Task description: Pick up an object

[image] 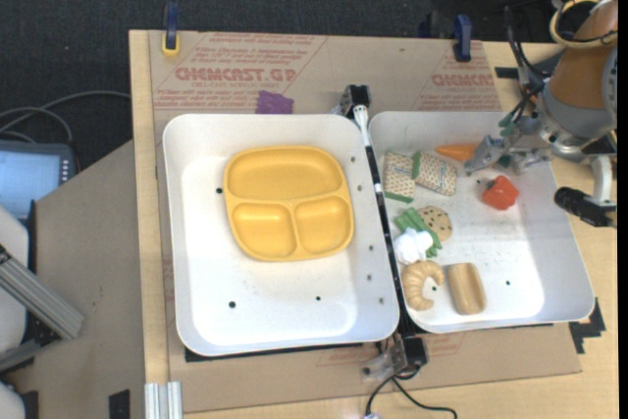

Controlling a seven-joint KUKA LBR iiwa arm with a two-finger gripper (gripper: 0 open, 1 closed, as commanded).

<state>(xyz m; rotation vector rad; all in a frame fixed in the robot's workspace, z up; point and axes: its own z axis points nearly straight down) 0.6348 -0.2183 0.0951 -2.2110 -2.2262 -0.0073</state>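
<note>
Here my tool (494,155) hangs low over the far part of the right shallow white bin (549,304), just beside the orange carrot piece (455,152) and above the small red plastic tomato (500,192). I cannot tell how far it is open, and nothing shows in its grip. The yellow three-compartment plate (289,201) lies in the left white bin (196,240). A croissant (423,283) and a tan bread roll (465,288) lie nearest the camera.
</note>
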